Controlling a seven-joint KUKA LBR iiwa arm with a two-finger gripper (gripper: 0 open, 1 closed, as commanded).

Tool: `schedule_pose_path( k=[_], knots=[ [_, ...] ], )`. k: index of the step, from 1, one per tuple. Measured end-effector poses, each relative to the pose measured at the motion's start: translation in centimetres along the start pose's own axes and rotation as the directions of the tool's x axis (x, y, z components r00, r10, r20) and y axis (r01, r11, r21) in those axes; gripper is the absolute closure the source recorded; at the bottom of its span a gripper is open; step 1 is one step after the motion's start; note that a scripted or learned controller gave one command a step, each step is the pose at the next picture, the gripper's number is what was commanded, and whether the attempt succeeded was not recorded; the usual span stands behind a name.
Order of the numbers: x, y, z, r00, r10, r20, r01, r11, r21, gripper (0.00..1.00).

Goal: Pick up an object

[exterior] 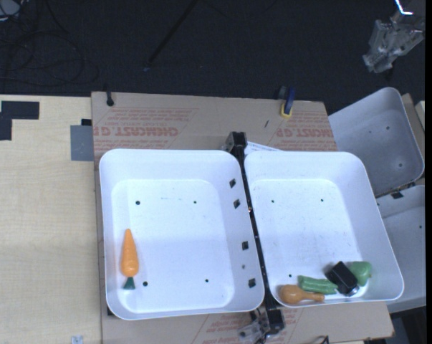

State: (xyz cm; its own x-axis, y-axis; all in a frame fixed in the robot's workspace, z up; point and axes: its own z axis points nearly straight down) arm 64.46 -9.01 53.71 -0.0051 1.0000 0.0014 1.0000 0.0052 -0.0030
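A carrot (129, 253) lies in the left bin (165, 167), close to its left wall and toward the near corner, orange body pointing away from the camera with a small dark green stub at its near end. Nothing else lies beside it.

The other things cluster in the near right corner of the right bin (301, 167). A black block (342, 277) sits tilted there, resting against a green piece (360, 270) on its right and overlapping the end of a long green pod (317, 285) on its left. Just in front of the pod lies an orange-tan gourd (299, 294), round end to the left, thin neck to the right, touching the bin's near wall.

The two bins stand side by side, rims meeting at a dark strip with clips, on a sheet of cardboard (201, 124) laid on the tabletop (36, 213).

The pincer (392, 43) hangs high at the upper right, well apart from both bins and over the dark floor beyond them. Whether it is spread or pressed together cannot be told; it looks pale and blurred.
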Motion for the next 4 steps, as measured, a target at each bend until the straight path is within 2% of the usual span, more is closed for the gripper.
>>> schedule_pose_path(
  k=[1,2,3,4],
  knots=[
    [-1.8,-1.5,0.0,1.0,0.006,0.001,-0.006,1.0,0.002,1.0],
    [3.6,0.0,0.0,1.0,0.001,0.001,-0.001,1.0,-0.001,1.0],
    [6.4,0.0,0.0,1.0,0.002,0.001,-0.002,1.0,0.002,1.0],
    [10.4,0.0,0.0,1.0,0.001,0.001,-0.001,1.0,0.002,1.0]
  ],
)
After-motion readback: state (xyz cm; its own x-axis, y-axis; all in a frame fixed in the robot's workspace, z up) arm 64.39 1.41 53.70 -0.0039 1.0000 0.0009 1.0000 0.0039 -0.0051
